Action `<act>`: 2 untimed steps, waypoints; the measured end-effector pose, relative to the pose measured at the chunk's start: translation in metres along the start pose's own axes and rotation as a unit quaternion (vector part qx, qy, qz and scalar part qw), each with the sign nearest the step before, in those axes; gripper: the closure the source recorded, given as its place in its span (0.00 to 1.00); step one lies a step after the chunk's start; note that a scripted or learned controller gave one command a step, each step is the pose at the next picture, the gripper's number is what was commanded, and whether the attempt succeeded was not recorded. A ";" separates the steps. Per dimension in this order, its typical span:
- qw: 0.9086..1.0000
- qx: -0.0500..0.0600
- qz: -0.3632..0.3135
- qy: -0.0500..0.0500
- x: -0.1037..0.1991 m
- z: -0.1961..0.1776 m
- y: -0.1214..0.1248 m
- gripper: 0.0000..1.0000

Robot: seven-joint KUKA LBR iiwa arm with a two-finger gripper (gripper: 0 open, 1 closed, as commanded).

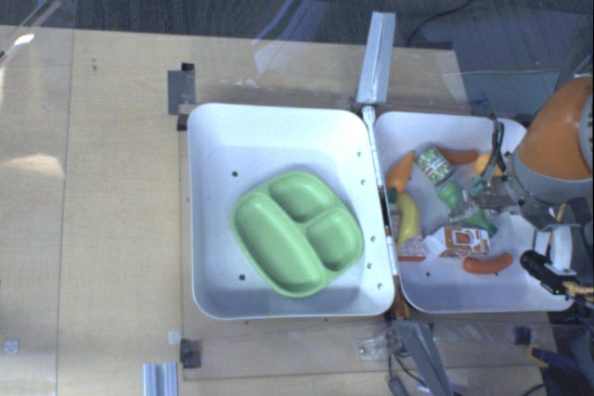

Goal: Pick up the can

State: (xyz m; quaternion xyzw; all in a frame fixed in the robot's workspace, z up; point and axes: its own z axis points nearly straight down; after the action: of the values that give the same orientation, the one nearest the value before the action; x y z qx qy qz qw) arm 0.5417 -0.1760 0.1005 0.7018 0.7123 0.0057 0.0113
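The gripper point(483, 190) is low in the right bin point(520, 297), and I cannot tell if it is gripping anything or not, because the big arm point(557, 144) hides much of it. The can point(432, 164), with its green and white label, lies on its side just up and to the left of the gripper, with the carrot point(400, 172) on its far side and a small green thing point(449, 195) between it and the gripper. To do this well, I think the gripper should go up and over to the can, come straight down on its round middle, and squeeze only the can, not the carrot or the orange piece point(459, 156) close by.
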 end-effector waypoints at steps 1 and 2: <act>0.998 0.003 0.070 0.001 -0.031 0.010 -0.049 1.00; 0.995 0.004 0.100 0.002 -0.003 0.012 0.031 1.00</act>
State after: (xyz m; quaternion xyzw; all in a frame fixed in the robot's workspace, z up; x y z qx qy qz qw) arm 0.5726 -0.1787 0.0889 0.7693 0.6389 0.0052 0.0066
